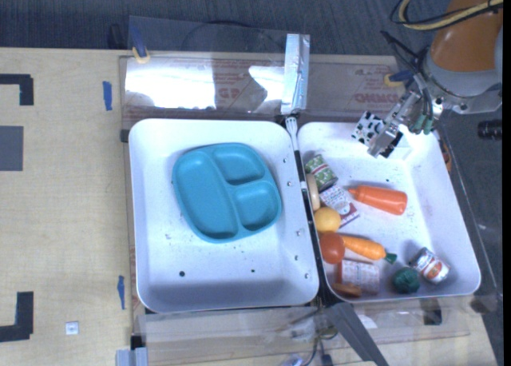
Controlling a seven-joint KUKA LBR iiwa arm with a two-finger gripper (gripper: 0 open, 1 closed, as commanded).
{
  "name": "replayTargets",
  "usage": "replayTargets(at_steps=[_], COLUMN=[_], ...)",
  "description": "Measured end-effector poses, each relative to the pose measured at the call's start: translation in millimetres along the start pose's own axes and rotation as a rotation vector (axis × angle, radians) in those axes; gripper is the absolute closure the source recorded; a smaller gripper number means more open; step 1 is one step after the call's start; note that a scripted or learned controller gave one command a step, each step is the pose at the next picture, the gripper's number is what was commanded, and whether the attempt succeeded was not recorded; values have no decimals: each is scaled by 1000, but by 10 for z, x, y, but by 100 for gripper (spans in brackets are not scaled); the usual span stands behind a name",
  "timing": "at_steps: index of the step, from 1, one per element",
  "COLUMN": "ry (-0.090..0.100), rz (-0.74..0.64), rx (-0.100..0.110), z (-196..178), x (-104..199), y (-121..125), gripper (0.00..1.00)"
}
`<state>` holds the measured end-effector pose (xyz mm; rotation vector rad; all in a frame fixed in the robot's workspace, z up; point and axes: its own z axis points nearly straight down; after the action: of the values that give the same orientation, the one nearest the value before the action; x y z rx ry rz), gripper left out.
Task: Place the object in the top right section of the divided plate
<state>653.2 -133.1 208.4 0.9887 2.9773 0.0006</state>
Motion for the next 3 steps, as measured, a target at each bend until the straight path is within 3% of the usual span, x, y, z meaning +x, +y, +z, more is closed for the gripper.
replayTargets(at_steps=[1, 2, 3], ry=[-3, 7, -4], rz=[186, -290, -383], rx=[-1, 1, -2], z=[-249, 495, 210], x=[-74, -23, 48], y=[-42, -36, 85], gripper=[100, 100, 100])
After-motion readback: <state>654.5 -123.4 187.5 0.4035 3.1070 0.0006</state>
